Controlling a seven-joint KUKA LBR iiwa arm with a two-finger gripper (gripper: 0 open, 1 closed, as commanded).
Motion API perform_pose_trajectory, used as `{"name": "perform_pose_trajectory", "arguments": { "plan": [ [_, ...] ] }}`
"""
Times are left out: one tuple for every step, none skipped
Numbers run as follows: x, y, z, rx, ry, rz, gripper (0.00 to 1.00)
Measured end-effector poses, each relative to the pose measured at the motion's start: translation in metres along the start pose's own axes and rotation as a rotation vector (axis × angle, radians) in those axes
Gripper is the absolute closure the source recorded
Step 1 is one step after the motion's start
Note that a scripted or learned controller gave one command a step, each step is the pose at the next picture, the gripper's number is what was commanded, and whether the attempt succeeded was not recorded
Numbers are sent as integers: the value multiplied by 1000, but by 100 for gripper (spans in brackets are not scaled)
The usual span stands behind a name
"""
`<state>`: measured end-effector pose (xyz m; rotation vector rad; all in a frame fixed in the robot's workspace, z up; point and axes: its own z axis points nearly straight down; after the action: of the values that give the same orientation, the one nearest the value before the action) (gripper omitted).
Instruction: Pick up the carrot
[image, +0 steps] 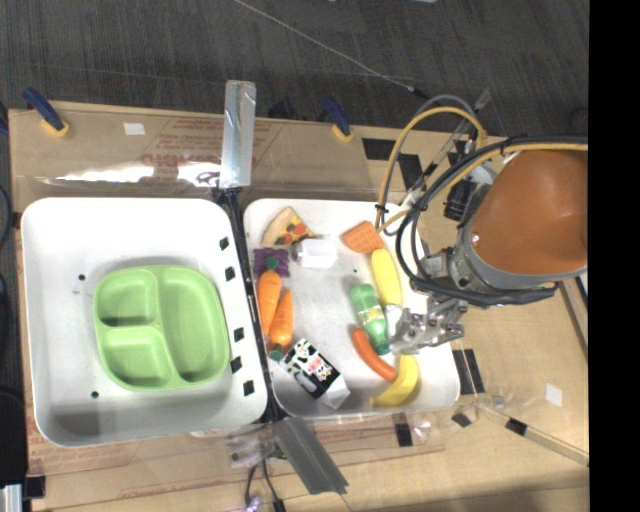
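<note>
The gripper (425, 330), fingers' state untellable, hangs right of the green bottle (368, 310), so closing risks grabbing it or the banana (400, 383), not the carrot (269, 297).

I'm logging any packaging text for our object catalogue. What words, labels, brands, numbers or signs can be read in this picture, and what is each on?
None can be read.
Faint reddish print on the cardboard sheet behind the bins: too washed out to read.
Black-and-white carton in the right bin: cow-patch pattern, any lettering too small.
Green bottle by the gripper: label blurred.
White labels on the cardboard: nothing legible.
</note>
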<state>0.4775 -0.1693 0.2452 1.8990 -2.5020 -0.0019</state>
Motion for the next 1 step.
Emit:
{"name": "perform_pose_trajectory", "arguments": {
  "plan": [
    [-6, 1, -22, 4, 0, -288, 100]
  ]
}}
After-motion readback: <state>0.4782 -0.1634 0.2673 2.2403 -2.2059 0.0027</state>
